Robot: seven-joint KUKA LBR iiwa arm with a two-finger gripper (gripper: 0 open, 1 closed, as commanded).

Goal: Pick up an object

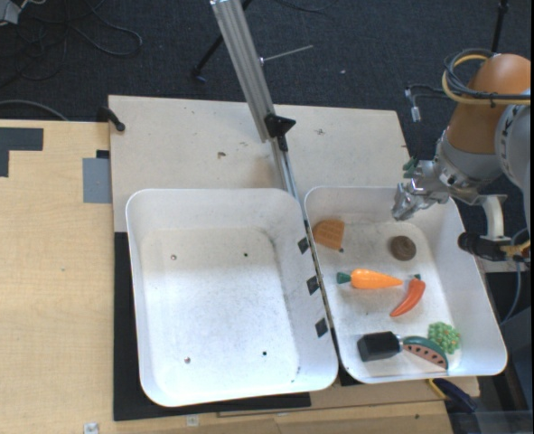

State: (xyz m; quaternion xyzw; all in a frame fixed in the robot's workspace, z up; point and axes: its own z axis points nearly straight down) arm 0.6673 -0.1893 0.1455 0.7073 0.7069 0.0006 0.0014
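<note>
The pincer point(409, 199) hangs over the far edge of the right bin point(483, 319), near its far right corner. At this slant you cannot tell how it is set, and nothing shows in its grasp.

The nearest candidate is the round brown object point(403, 248), just toward the near side of the pincer, apart from it. Expect it to roll or skid away if contact comes off-centre. A descent this close to the far wall could also strike the rim.

Farther out, the tan wedge point(329, 234) lies against the bin's left edge; the wall there leaves little room on that side. The orange carrot point(373, 280) lies mid-bin, and the red pepper point(410, 297) sits just beside its right end, possibly touching, so an attempt on one may snag both or push one aside.

At the near edge, the black block point(379, 345), the watermelon slice point(426, 351) and the green broccoli point(444, 335) crowd together. A grasp there risks closing on two items or slipping between them.
</note>
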